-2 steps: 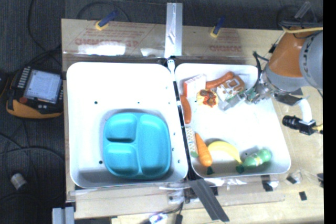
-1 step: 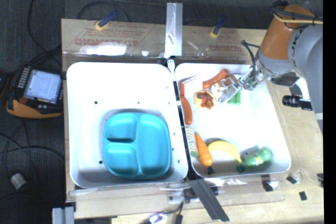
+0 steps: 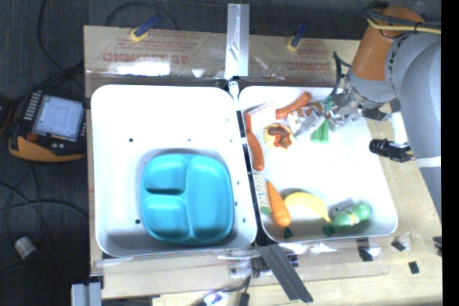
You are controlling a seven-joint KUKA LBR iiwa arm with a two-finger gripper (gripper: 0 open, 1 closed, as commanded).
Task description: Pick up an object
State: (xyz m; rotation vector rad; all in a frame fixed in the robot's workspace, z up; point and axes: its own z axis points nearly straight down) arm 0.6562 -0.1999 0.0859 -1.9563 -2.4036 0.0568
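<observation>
My gripper (image 3: 328, 114) hangs low over the back right part of the right bin (image 3: 373, 175), on the grey arm with its orange band (image 3: 373, 54). Right under and beside it lie a small green piece (image 3: 320, 132) and a red sausage-shaped toy (image 3: 292, 106). Just left of them sits a crumpled orange-brown packet (image 3: 277, 135). An orange sausage (image 3: 254, 147) lies along the bin's left wall. At the front of this bin are a carrot (image 3: 277, 203), a banana (image 3: 308, 204) and a green vegetable toy (image 3: 351, 213).
A blue compartment tray (image 3: 188, 197) rests in the front of the left bin (image 3: 122, 118). A divider ridge (image 3: 241, 154) separates the two bins. A black fitting (image 3: 387, 147) sticks out from the arm over the right bin's right rim.
</observation>
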